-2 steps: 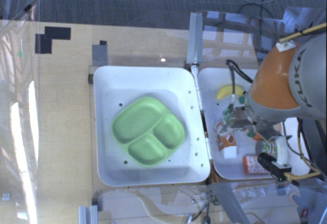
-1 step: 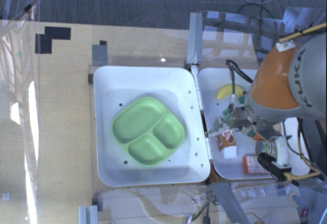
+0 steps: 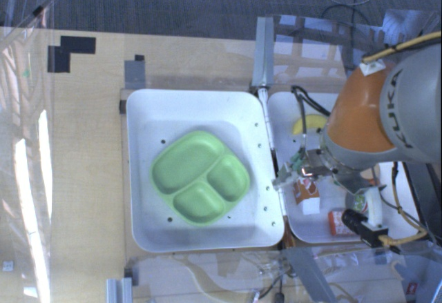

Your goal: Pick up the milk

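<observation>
Milk [image 3: 308, 196] stands in right bin [image 3: 304, 229]; plate [image 3: 200, 176] in left bin [image 3: 145, 226].

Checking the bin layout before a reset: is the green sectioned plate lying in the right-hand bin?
No, the green three-compartment plastic plate lies in the left shallow white bin, apart from the grey arm over the right one.

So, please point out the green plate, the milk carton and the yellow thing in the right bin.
green plate [image 3: 200, 176]: camera view, centre divider.
milk carton [image 3: 307, 194]: camera view, brown-and-white front.
yellow thing [image 3: 309, 122]: camera view, visible yellow top.

small brown-and-white milk carton [image 3: 307, 194], upright in the right bin [image 3: 314, 227], near its left wall
</observation>
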Robot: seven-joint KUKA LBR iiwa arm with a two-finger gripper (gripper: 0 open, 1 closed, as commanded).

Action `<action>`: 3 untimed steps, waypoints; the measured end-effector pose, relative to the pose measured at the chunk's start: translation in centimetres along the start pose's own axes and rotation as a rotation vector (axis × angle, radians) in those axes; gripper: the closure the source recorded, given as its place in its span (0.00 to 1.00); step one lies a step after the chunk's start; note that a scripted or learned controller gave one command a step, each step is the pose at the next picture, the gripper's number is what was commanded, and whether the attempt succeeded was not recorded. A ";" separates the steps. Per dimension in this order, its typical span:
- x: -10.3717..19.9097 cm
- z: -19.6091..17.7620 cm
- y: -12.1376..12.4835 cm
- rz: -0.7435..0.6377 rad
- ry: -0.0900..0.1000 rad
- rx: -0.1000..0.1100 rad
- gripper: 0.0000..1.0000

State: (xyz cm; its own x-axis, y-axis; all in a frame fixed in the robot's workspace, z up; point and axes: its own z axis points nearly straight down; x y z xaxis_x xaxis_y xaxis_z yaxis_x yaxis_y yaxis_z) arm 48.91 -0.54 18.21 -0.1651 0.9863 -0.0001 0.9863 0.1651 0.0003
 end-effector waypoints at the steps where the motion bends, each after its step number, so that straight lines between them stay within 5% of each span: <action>1: 0.0 0.0 0.0 0.000 0.000 0.000 0.00; 3: -2.2 0.0 -0.4 -0.064 0.000 0.001 0.00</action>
State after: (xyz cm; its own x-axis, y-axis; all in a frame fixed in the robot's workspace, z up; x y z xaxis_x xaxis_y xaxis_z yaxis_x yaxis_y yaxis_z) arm 48.85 -2.76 18.18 -0.2281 0.9736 -0.0002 0.9736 0.2281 -0.0009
